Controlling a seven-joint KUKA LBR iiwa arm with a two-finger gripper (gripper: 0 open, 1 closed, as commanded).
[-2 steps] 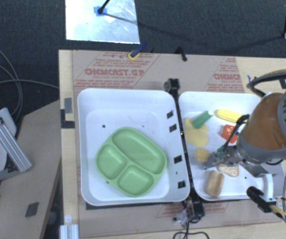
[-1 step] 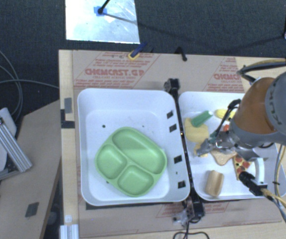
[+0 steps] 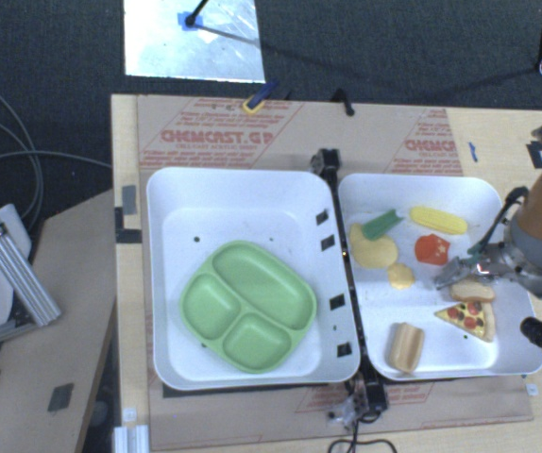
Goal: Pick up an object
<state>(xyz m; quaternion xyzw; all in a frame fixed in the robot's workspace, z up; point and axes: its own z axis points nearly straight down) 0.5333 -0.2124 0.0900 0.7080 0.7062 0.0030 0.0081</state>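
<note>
Over right bin (image 3: 512, 352), gripper (image 3: 460, 274) beside pizza slice (image 3: 469, 319).

- You can read "CHEMCAST GP" in red letters on the brown paper-covered board (image 3: 216, 138) under the bins, behind the left bin.
- You see the same red lettering again at the board's far right (image 3: 431, 145), set at a slant and only partly legible.
- Smaller print beneath is too blurred to read.
</note>
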